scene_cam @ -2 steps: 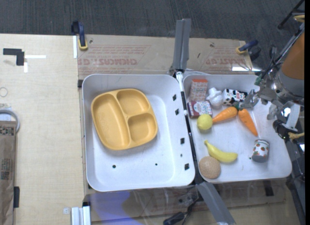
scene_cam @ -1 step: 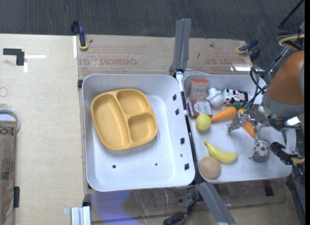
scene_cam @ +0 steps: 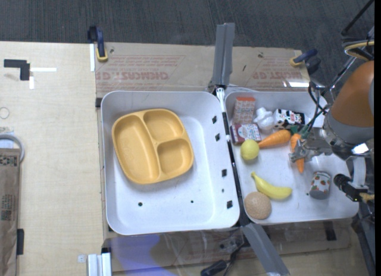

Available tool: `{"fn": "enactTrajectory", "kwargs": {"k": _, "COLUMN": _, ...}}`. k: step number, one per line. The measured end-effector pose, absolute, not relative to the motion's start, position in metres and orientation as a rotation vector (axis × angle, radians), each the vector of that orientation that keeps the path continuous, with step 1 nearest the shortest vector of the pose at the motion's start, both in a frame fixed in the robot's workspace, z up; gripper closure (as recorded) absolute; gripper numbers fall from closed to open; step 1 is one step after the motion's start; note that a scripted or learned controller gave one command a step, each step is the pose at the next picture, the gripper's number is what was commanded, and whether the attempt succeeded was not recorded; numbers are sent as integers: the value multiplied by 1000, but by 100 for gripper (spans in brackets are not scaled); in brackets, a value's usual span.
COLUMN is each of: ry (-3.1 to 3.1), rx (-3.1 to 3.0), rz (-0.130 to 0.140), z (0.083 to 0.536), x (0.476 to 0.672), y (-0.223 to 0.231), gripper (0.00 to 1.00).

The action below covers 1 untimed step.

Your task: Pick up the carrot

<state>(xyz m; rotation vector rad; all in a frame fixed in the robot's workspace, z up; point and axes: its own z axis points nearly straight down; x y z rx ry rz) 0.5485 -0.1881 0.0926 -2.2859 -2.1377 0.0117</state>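
Your claw (scene_cam: 299, 153) sits low in the right bin (scene_cam: 333, 209), pinching a small carrot (scene_cam: 295, 142); a larger carrot (scene_cam: 275, 138) lies beside.

The end effector (scene_cam: 300, 150) hovers in the right bin (scene_cam: 333, 209) beside the carrot (scene_cam: 275, 139).

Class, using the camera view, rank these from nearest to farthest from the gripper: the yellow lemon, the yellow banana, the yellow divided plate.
Gripper is in the right bin.
1. Yellow banana, lower left of it.
2. Yellow lemon, by the bin's left wall; close to the banana's rank.
3. Yellow divided plate, left bin.
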Motion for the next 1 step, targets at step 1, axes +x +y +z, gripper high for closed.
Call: {"fn": "enactTrajectory", "kwargs": {"k": 1, "ry": -2126, "rx": -2307, "rz": 8, "z": 214, "x": 523, "y": -157, "gripper": 100}}
